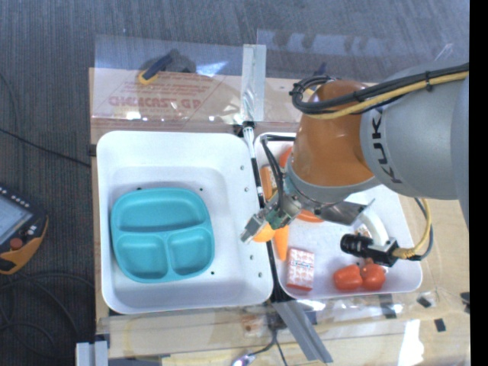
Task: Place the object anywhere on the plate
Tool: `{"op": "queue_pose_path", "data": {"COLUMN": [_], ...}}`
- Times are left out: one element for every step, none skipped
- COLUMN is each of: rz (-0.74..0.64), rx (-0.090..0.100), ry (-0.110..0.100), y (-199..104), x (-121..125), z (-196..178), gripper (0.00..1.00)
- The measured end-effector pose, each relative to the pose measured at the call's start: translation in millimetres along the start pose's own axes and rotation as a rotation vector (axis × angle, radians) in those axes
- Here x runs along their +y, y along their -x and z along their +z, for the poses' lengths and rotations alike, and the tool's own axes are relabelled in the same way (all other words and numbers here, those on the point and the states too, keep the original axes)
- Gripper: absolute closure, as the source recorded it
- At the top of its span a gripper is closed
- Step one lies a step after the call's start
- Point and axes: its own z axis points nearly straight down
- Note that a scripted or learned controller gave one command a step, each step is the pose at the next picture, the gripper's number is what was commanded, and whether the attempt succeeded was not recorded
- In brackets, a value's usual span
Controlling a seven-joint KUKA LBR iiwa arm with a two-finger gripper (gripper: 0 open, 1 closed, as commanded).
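We see the arm [358, 151] reaching in from the right, its gripper [267, 223] hanging over the wall where the two white bins meet. Whether its grip is spread or pressed together we cannot tell, since the tips are small and blurred against the orange piece beneath them. That orange thing [276, 239], long and carrot-like, lies in the right bin [404, 277] just under and beside the gripper, its long axis running roughly up and down the view, close along the dividing wall; we cannot say whether it is gripped or merely lying there. The teal plate [162, 232], with three compartments, sits in the left bin [175, 155], apart from the gripper and directly to its left in the view. So we judge the coming move to be a short carry leftward across the wall. Also in the right bin are a small red-and-white box [300, 269] and a red tomato-like piece [359, 277].
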Motion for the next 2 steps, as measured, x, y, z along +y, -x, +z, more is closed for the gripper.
{"op": "queue_pose_path", "data": {"rz": [0.091, -0.308], "rx": [-0.001, -0.005], "ry": [0.0, 0.002], "y": [-31.3, -62.2], "x": [54.6, 41.4], "z": [28.0, -85.3], "gripper": [1.0, 1.0]}}
